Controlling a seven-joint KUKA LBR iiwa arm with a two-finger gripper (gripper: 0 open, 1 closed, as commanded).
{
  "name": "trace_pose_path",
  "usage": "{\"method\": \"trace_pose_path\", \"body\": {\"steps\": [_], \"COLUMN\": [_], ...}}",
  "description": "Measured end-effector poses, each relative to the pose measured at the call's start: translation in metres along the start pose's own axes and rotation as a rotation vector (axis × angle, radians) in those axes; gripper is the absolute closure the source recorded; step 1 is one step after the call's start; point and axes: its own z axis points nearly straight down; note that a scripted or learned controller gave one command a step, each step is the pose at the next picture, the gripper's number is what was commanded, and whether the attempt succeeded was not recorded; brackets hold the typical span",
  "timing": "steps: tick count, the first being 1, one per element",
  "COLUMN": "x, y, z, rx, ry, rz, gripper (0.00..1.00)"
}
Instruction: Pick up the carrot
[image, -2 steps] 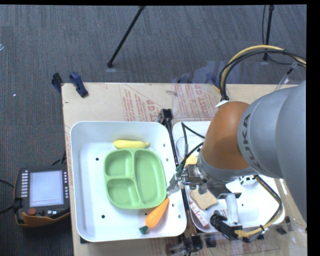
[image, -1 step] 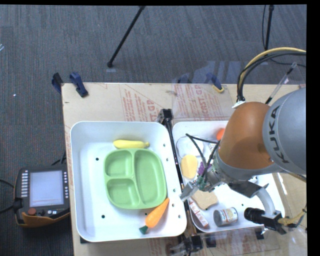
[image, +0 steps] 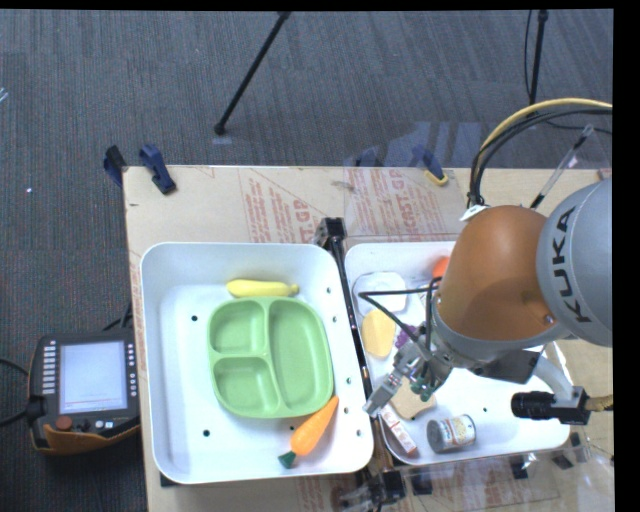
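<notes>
The carrot (image: 315, 427) is orange with a green stem end. It lies slanted in the near right corner of the left bin (image: 165, 400), its tip touching the green divided plate (image: 270, 357). My gripper (image: 402, 385) hangs low over the near left part of the right bin (image: 560, 435), just right of the wall between the bins. It is a short way right of the carrot and apart from it. A tan piece (image: 413, 406) lies right under the gripper.
A yellow banana-like piece (image: 262, 289) lies behind the plate. The right bin holds a pale yellow disc (image: 377, 333), a small jar (image: 452, 432), a red and white packet (image: 400, 437) and an orange item (image: 440, 267). A pendant screen (image: 88, 385) sits left of the bench.
</notes>
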Motion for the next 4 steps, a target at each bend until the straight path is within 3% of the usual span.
{"method": "trace_pose_path", "body": {"steps": [1, 2, 3, 4], "x": [-0.046, 0.027, 0.026, 0.026], "y": [0.066, 0.028, 0.028, 0.029], "z": [-0.001, 0.0, -0.009, -0.017], "rx": [-0.003, 0.0, 0.0, 0.001], "ry": [-0.004, -0.001, 0.0, 0.002], "rz": [0.104, -0.078, -0.073, -0.071], "gripper": [0.0, 0.0, 1.0, 1.0]}}
